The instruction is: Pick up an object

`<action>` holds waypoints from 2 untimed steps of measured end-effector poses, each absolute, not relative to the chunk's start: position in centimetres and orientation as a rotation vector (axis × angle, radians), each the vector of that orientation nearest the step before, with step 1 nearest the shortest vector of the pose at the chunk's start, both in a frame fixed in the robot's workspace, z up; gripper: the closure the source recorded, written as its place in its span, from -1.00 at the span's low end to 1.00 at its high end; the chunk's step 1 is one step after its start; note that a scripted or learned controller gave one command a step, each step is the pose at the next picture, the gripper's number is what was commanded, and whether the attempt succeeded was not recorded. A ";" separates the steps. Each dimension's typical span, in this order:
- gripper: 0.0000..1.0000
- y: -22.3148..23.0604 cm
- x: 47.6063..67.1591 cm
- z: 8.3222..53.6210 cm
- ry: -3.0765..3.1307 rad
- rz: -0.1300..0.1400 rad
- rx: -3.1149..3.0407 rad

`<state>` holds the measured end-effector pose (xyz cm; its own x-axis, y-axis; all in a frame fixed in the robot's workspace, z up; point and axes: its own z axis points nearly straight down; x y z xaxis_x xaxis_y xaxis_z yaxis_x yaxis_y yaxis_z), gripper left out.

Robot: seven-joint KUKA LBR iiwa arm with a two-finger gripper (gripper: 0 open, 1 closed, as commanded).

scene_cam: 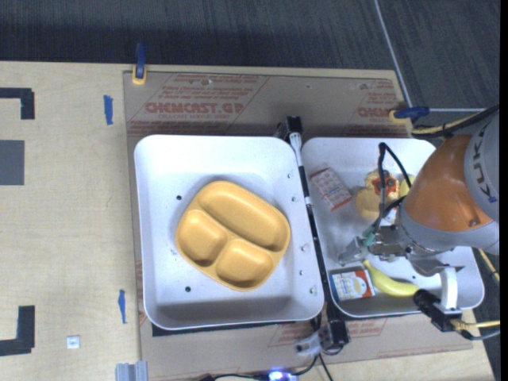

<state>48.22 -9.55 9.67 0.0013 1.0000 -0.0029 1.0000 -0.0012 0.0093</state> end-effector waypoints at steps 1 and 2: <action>-1.00 -9.6 48.0 8.6 2.221 0.003 2.221; -1.00 -9.7 48.0 8.6 2.222 0.004 2.220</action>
